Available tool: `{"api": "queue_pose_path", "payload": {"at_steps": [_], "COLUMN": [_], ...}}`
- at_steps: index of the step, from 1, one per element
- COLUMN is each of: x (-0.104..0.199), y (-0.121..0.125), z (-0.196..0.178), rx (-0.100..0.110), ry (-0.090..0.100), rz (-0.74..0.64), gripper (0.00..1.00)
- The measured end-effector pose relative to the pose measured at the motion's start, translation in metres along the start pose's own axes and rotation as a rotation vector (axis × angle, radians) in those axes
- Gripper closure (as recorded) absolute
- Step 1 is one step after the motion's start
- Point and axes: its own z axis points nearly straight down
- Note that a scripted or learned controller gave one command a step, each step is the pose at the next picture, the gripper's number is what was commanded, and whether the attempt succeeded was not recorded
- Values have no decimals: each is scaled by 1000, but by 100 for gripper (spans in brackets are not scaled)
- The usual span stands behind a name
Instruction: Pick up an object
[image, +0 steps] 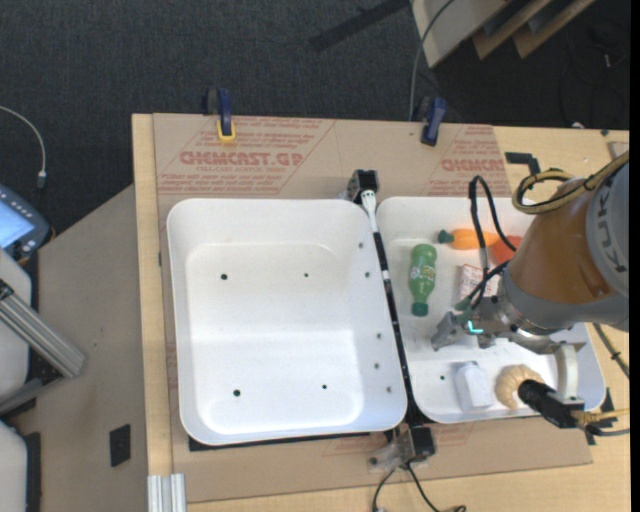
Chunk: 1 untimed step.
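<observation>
There is one camera. It sits high above the bench (300, 150) and looks down at a slant, so the far edge of the bench is at the top of the picture and the near edge is at the bottom. It is far enough back to take in both white bins — the left bin (200, 330) and the right bin (425, 395) just beside it — plus dark floor past the bench's far edge. The arm (565, 265) comes in over the right bin from the right.
</observation>
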Motion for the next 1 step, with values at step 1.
{"api": "queue_pose_path", "payload": {"at_steps": [1], "x": [31], "y": [-1], "z": [-78], "rx": [-8], "ry": [-1], "rz": [-5], "gripper": [0]}}
